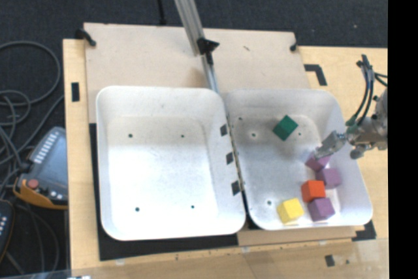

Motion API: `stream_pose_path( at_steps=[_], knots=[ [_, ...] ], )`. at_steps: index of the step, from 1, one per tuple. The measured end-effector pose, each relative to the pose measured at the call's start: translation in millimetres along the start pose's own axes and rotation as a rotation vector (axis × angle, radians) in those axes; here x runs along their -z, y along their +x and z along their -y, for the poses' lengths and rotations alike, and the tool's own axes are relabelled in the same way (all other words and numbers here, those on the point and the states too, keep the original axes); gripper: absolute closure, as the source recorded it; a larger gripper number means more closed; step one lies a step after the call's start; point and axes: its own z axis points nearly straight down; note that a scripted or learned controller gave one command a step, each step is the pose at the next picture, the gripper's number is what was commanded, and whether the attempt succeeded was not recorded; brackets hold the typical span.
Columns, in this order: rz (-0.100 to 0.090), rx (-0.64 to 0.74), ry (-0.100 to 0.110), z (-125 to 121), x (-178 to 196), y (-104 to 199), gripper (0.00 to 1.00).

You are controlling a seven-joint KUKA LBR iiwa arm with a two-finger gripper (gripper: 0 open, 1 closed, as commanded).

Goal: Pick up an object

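Observation:
The right bin (261, 108) holds several small blocks. A green cube (285, 128) lies near its middle. Along the right side lie a purple block (318, 162), a second purple block (331, 177), an orange cube (313, 190), a third purple block (321, 208) and a yellow cube (290, 210). My gripper (344, 146) reaches in over the bin's right wall, just up and to the right of the topmost purple block. It is open, with nothing between its fingers.
The left bin (163, 163) sits beside the right one, a low rim between them. A slanted metal post (186, 0) rises behind the bins. Cables and a hand-held pendant (46, 163) lie off the bench at the left.

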Motion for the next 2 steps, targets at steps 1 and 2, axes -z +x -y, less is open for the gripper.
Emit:
stream_pose_path(
  at_steps=[1,2],
  knots=[
    [-0.001,0.007,0.009,-59.3,-95.2,-10.1,0.00],
    [-0.002,0.010,0.006,-123.8,-164.3,27.5,0.00]
  ],
)
